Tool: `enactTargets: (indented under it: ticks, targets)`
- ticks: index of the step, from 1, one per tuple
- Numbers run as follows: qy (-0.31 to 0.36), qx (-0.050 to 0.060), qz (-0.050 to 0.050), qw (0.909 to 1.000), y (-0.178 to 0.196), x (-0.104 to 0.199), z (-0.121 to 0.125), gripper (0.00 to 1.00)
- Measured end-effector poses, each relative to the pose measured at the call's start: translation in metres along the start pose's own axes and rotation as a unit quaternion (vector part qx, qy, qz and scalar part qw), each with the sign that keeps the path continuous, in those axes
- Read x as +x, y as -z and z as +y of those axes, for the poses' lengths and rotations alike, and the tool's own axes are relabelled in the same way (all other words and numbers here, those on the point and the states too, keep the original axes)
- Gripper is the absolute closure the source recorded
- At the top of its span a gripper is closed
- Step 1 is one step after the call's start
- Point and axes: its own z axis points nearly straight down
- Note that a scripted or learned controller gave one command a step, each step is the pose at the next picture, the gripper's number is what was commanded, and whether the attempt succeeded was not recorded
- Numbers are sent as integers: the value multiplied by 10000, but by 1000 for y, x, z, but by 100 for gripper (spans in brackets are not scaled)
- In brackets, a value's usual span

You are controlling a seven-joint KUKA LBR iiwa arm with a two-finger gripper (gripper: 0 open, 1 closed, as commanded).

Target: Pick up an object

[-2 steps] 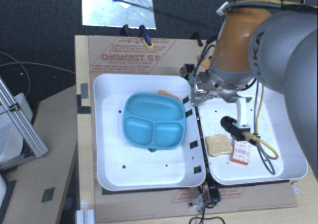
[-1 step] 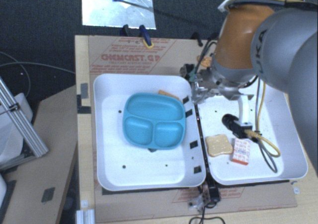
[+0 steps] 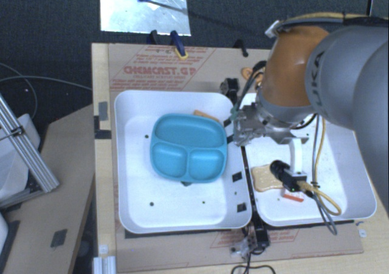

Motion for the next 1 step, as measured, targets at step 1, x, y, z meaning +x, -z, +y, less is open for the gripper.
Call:
enactTargets:
  ticks: [1]
  targets:
    - [13,-124,8,9999,187,-23,-27,100]
